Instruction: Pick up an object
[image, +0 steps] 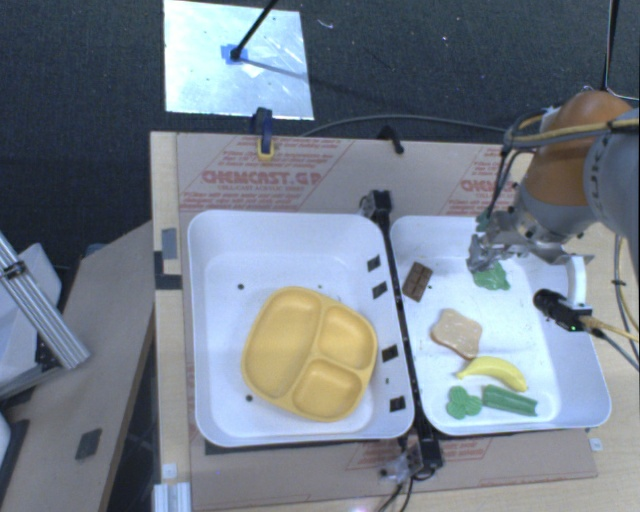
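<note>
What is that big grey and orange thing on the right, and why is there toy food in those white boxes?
That is a robot arm. A camera looks down on the bench from above, and the arm reaches in from the right. At its tip is a gripper, like a hand with two fingers, low over a small green toy in the right bin. I cannot tell if it holds it. That bin also has a brown block, a slice of toy bread, a banana and two more green toy veggies. The left bin holds a yellow plate with sections. The robot's job is to pick something up.
</note>
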